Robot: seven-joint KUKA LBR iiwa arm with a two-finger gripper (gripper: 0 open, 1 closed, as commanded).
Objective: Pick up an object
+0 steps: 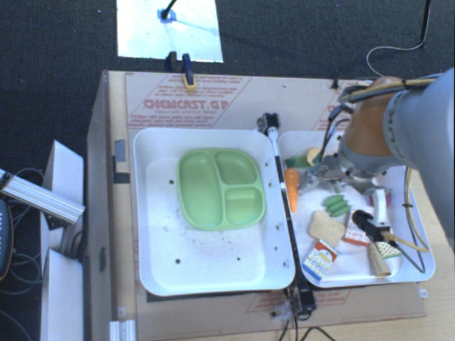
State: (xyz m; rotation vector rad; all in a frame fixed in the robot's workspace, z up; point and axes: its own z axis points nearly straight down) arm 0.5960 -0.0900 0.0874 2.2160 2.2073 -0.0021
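a: the gripper [318, 176] is low over the right bin [419, 222], near that bin's far left corner, with the grey arm [416, 123] coming in from the view's right.

b: open or closed?

a: can't tell. the wrist and its orange band [370, 130] cover most of it from this angle.

b: what's closest to it?

a: the carrot [290, 187], just beside the gripper toward the view's left. it lies along the bin's wall, leafy end at the far side. a small yellow piece [313, 155] sits just beyond the gripper, at the far edge.

b: and on the near side?

a: a green pea pod [336, 204] is just in front of the gripper, lying flat. nearer the camera there's a tan cracker [325, 227], and nearer again a small carton [320, 260] against the bin's front wall.

b: anything to the gripper's right?

a: a wafer cone [379, 258] lies near the front, well apart from the gripper. a white and red item [380, 204] sits under the arm, too small to name.

b: the other bin?

a: the left bin [153, 190] is well off to the gripper's left and holds a green divided plate [219, 189] lying flat near its middle.
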